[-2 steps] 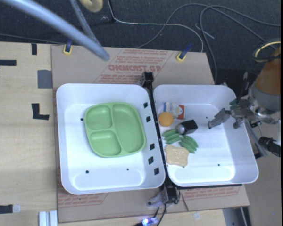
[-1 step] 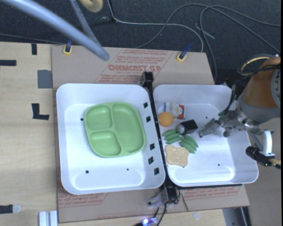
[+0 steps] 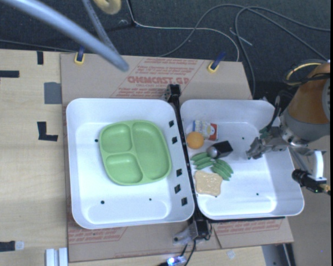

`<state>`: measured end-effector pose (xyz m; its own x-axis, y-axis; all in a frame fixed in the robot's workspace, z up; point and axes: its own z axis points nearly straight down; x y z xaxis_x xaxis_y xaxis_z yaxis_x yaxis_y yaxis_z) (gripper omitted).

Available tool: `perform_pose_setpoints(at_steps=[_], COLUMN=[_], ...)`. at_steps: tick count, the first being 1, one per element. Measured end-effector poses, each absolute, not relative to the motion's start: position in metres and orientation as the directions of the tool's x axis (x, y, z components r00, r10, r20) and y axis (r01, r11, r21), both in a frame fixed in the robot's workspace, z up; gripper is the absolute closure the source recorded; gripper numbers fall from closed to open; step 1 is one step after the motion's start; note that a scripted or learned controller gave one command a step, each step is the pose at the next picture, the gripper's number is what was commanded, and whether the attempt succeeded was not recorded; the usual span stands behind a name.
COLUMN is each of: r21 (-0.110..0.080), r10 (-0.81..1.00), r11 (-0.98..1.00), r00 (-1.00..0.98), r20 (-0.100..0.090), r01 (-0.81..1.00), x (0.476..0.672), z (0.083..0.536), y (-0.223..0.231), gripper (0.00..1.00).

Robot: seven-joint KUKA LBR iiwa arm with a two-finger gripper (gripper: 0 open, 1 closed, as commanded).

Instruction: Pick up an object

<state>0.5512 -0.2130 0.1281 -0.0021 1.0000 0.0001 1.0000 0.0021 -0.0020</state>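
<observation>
The right bin (image 3: 266,204) holds several small items along its left side. An orange ball (image 3: 195,141) lies beside a white and red carton (image 3: 204,128). A grey and black object (image 3: 218,148) sits just right of the ball. Below them lie green pea pods (image 3: 213,164) and a slice of toast (image 3: 208,184). My gripper (image 3: 255,149) hangs low over the right half of this bin, right of the grey and black object and apart from every item. The arm's grey wrist with its orange band (image 3: 308,107) rises behind it at the bin's right wall.
The left bin (image 3: 83,204) carries a green divided plate (image 3: 135,152). A black divider with clips (image 3: 180,148) runs between the bins. Cables (image 3: 233,26) trail across the dark floor behind the bench. The right bin's floor right of the items is bare.
</observation>
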Motion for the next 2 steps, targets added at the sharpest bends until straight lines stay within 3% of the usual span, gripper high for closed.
perform_pose_setpoints(at_steps=[2], r21=[0.006], r10=[1.0], r11=[0.001], r00=[-0.001], r20=[-0.003], r01=[1.0], x=[0.563], z=[0.246], y=[-0.217], gripper=[1.0])
